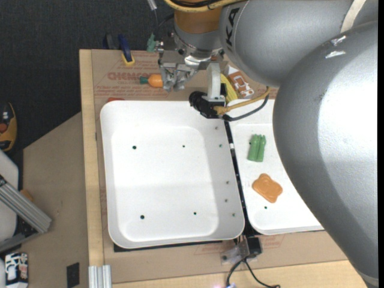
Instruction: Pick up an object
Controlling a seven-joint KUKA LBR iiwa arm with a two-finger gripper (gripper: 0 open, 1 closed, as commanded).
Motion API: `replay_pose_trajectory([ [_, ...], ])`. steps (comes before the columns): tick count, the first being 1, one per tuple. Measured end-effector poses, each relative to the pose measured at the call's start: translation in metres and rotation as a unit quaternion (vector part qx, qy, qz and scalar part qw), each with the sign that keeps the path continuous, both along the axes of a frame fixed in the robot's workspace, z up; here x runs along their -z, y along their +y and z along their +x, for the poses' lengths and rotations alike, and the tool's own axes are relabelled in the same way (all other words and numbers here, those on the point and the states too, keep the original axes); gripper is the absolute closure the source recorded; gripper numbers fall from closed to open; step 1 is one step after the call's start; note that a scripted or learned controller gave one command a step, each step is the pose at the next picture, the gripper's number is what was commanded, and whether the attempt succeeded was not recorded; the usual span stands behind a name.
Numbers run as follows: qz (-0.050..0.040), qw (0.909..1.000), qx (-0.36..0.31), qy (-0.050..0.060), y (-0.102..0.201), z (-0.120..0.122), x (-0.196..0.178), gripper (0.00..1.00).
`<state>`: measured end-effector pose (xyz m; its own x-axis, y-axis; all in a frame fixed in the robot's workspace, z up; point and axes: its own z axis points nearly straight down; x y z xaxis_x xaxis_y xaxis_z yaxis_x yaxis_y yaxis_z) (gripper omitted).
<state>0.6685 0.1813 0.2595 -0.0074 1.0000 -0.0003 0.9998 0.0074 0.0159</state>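
A blue-and-yellow clamp-like tool [124,49] lies near the far left corner of the brown cardboard-covered tabletop [96,161]. Just past the tabletop's left edge slants a grey aluminium rail [24,206]. A black cable connector [252,246] sits at the near edge, between the bins' corners.

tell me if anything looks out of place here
Yes: a small orange carrot-like toy lies on the cardboard behind the left bin, outside both bins, while the green piece and orange piece sit in the right bin.
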Motion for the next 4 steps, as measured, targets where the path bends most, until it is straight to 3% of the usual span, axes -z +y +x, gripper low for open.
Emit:
replay_pose_trajectory([
  [2,-0.0002,1.0,-0.001,-0.003,0.001,0.001,-0.021,1.0],
  [3,0.0034,1.0,0.001,0.0,0.042,-0.002,-0.148,1.0],
  [4,0.0031,1.0,0.002,0.001,0.044,-0.051,-0.243,1.0],
])
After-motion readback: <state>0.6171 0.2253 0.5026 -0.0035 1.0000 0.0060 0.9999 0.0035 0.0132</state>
